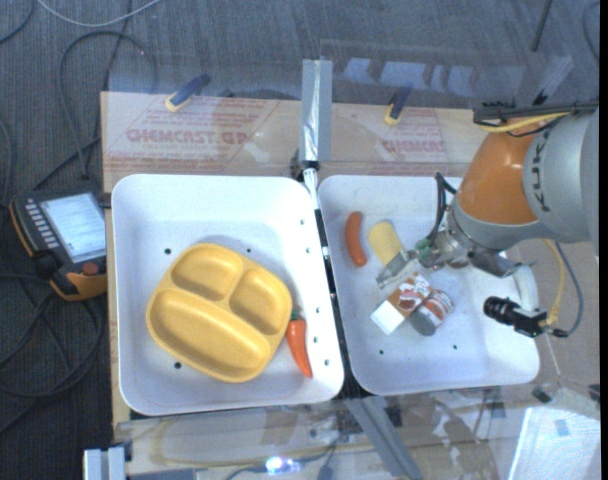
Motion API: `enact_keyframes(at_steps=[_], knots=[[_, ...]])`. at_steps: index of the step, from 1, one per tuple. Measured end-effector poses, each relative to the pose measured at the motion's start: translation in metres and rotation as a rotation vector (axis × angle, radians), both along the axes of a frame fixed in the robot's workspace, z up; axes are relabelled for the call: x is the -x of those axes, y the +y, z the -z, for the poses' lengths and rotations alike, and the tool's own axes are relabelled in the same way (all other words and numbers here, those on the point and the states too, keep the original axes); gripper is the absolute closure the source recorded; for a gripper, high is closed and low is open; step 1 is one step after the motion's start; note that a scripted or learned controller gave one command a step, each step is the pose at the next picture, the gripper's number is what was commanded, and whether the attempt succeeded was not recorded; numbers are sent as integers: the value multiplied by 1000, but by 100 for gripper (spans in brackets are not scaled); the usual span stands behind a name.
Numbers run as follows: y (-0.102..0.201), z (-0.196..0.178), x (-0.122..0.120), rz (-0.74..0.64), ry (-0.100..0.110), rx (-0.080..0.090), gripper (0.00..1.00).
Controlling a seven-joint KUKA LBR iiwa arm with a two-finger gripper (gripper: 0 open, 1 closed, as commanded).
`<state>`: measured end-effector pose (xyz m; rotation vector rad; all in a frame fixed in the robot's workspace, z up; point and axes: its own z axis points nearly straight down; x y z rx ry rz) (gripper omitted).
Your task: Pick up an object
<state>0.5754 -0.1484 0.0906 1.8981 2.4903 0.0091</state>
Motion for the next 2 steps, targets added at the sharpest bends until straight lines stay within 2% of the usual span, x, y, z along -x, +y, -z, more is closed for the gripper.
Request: enact_keyframes(at_steps=[1, 2], knots=[[31, -1, 69, -182, -6, 6, 0], [32, -11, 67, -181, -9, 5, 100]])
